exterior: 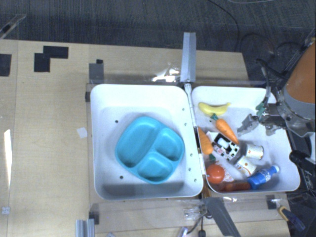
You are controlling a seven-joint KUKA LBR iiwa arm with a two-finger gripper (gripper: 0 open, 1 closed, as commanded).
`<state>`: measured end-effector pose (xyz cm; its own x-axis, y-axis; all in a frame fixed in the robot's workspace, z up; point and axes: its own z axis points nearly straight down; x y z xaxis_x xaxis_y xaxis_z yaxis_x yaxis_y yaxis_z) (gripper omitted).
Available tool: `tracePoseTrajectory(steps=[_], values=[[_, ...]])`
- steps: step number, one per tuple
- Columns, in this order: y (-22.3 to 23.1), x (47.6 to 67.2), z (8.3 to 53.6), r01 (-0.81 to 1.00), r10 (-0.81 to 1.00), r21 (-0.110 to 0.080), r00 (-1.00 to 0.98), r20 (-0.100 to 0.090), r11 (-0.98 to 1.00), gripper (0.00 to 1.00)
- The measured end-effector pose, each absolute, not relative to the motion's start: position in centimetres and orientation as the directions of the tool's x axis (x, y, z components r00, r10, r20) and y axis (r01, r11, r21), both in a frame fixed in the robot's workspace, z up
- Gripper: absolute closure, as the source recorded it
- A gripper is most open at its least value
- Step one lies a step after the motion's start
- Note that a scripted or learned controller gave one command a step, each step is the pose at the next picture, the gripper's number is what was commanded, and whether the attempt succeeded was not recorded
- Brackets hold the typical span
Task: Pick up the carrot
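since my jaws (250,123) hang wide and empty right of the carrot (227,130), i should straddle its midsection squarely.

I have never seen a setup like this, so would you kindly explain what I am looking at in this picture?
One fixed camera looks down at a slant on a bench with two shallow white bins. The left bin holds a blue divided plate. The right bin holds toy food and clutter: a carrot, a banana, a tomato and a blue-capped bottle. The grey and orange machine on the right is a robot arm; its two-finger gripper hangs over the right bin beside the carrot, holding nothing visible.
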<state>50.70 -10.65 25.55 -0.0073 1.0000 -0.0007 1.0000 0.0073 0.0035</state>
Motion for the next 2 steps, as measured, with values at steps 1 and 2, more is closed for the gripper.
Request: tracePoseTrajectory(steps=[1,2], values=[[-13.1,55.7,12.3,0.991,0.991,0.039,-0.131,-0.011,0.131,0.0],[-12.3,59.7,11.0,0.963,0.964,0.042,-0.266,-0.018,0.267,0.0]])
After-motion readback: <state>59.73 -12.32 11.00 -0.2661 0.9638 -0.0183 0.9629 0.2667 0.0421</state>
